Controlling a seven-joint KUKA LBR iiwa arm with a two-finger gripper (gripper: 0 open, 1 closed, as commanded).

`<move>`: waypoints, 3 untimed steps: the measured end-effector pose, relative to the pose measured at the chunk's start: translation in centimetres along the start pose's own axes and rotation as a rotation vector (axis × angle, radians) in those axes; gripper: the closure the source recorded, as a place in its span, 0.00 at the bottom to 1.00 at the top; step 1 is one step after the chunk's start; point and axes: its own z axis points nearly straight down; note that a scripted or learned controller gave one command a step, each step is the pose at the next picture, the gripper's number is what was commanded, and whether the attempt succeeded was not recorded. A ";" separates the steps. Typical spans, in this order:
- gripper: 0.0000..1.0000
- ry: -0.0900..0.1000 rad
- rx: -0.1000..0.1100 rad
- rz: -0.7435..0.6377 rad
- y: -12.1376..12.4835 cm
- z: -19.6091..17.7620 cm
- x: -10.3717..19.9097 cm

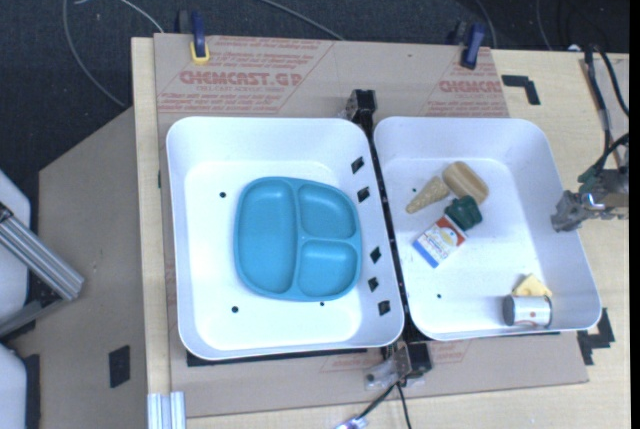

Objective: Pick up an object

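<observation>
The right bin [560,167] holds a tan toy ice-cream cone [447,188], with a dark green object [464,213] just below it. A small white, red and blue carton [438,244] lies below the green object. A silver can [527,311] with a yellow piece [532,287] beside it rests near the bin's front right corner. My gripper [576,210] hangs just outside the right bin's right rim, apart from all of these objects. It is small and partly cut off at the view's edge.
The left bin [190,217] bears a blue divided plate [297,238]. A black divider with clips [372,217] runs between the bins. Clamps [199,38] hold the cardboard backing at the far edge. Cables hang at the right.
</observation>
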 end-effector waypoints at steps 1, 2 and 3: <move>1.00 0.004 0.005 -0.004 2.0 0.8 4.7; 1.00 0.005 0.004 -0.006 4.7 0.7 10.2; 1.00 0.005 0.006 -0.006 6.0 1.2 16.1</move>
